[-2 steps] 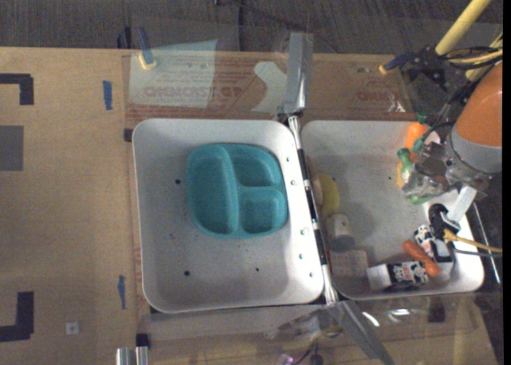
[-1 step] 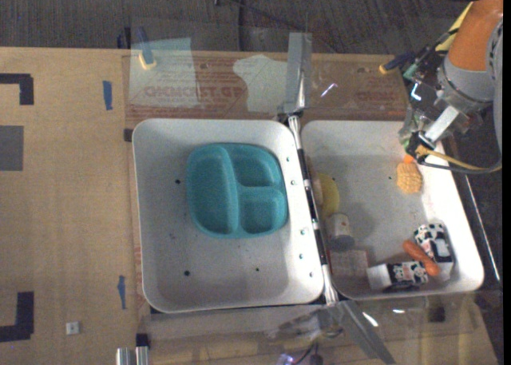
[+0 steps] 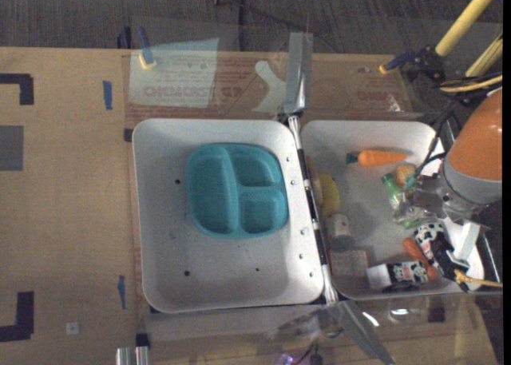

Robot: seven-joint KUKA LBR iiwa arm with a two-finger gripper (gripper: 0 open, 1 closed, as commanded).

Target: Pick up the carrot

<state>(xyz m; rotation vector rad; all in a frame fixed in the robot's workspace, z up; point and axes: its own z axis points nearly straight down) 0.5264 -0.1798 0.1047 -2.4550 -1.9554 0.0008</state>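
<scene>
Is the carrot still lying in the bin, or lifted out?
Lying in the right bin: the carrot rests flat on its floor near the far wall, apart from the hand.

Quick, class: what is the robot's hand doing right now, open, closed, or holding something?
Hand: cannot be told; it sits low among clutter in the right bin, apart from the carrot.

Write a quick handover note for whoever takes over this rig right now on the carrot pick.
Gripper: low in the right bin, among the clutter by its right side; finger state can't be read.
Carrot: lying near the back of the right bin, apart from the gripper.
Teal divided plate: in the left bin.
Done: nothing yet; the carrot isn't lifted.
Left: reach the carrot, grasp it, lift it.
</scene>
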